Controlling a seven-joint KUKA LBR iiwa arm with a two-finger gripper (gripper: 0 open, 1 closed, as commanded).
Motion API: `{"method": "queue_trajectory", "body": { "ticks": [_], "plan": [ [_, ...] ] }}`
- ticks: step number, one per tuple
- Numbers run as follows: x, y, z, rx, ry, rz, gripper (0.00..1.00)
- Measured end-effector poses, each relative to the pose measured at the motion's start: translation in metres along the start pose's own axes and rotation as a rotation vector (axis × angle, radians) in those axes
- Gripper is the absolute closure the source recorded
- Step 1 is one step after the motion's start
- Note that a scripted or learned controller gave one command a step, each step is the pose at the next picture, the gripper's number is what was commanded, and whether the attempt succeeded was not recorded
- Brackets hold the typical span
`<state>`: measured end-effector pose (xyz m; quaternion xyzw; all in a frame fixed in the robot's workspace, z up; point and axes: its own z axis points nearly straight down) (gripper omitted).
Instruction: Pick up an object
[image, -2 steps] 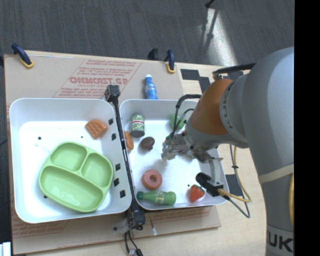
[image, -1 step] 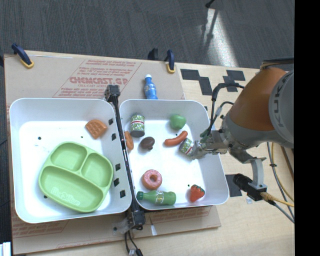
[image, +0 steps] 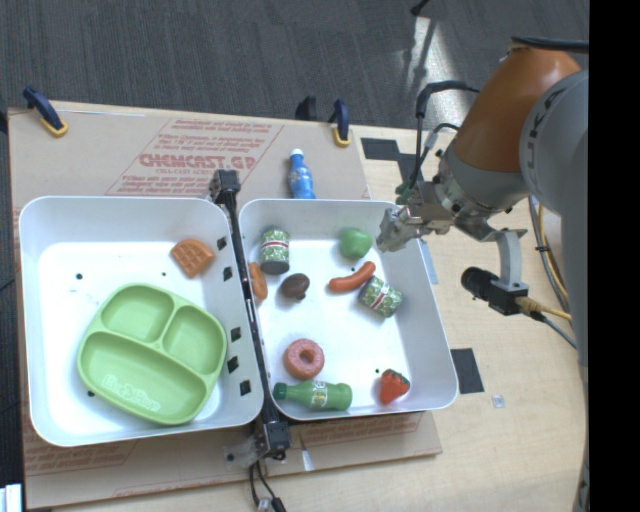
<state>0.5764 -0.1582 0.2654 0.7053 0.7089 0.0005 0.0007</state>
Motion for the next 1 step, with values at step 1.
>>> {"method": "queue_trajectory", "body": {
  "ticks": [1],
  "plan": [
    [0.0000, -0.0002, 0.0003, 0.001, 0.000, -0.001, 0.00]
  ]
}}
